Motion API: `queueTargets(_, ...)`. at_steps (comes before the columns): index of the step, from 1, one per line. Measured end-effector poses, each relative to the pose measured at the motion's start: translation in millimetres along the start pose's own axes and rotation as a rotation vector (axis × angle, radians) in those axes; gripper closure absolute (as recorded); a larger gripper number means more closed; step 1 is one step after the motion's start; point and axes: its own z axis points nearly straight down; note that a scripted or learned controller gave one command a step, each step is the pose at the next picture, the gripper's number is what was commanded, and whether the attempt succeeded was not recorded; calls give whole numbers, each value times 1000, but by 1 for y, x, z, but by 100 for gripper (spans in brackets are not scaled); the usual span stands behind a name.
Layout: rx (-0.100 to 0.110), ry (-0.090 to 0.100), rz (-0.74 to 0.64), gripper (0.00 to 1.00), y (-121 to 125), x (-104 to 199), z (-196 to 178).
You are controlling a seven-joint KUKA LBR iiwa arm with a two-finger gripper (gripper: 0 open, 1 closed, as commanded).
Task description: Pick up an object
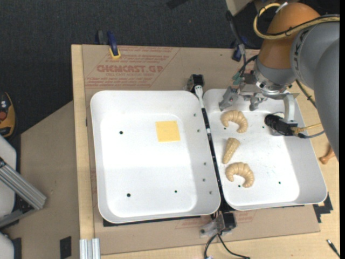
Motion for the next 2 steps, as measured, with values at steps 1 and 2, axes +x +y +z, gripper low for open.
queueTargets(1,-3,-2,3,0,-5,-3,54)
queueTargets(2,-14,-3,3,100,-2,-3,38)
